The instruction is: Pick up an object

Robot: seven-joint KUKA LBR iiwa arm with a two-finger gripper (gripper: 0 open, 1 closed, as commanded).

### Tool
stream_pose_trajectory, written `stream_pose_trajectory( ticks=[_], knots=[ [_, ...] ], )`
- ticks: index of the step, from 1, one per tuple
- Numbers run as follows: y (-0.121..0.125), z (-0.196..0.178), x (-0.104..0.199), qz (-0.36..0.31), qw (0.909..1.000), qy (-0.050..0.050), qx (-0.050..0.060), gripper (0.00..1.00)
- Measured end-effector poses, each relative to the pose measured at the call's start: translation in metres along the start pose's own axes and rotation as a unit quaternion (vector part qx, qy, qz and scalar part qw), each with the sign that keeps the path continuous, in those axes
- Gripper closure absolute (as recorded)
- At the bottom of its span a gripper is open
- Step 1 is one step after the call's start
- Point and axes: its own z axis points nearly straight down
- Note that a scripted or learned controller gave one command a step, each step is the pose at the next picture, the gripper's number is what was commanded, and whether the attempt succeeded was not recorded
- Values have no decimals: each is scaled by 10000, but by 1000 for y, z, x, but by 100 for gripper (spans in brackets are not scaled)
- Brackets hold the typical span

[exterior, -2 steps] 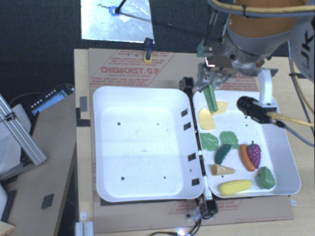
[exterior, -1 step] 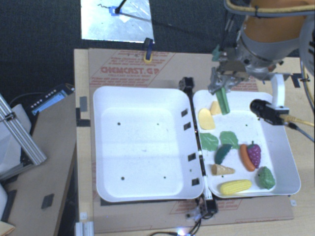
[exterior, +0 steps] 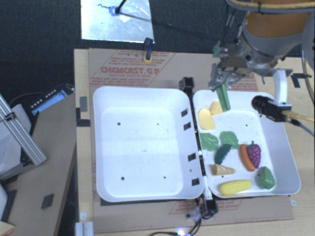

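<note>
Above the right shallow white plastic bin (exterior: 290,167), my metal two-finger claw (exterior: 222,88) grips a long green stick-shaped toy (exterior: 224,98).

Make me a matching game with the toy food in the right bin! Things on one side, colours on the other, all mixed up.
Things:
1. corn
2. grapes
3. carrot
4. stick in the gripper

Colours:
A. purple
B. green
C. yellow
D. orange

Pairs: 1-C, 2-A, 3-D, 4-B
</note>
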Motion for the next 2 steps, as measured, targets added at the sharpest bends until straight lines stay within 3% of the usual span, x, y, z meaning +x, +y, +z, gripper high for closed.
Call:
stream_pose_trajectory(
  ticks=[1, 2],
  knots=[
    [-12, 1, 29, 3, 10000, 2, 19, 100],
    [-51, 13, -17, 43, 10000, -3, 26, 100]
  ],
)
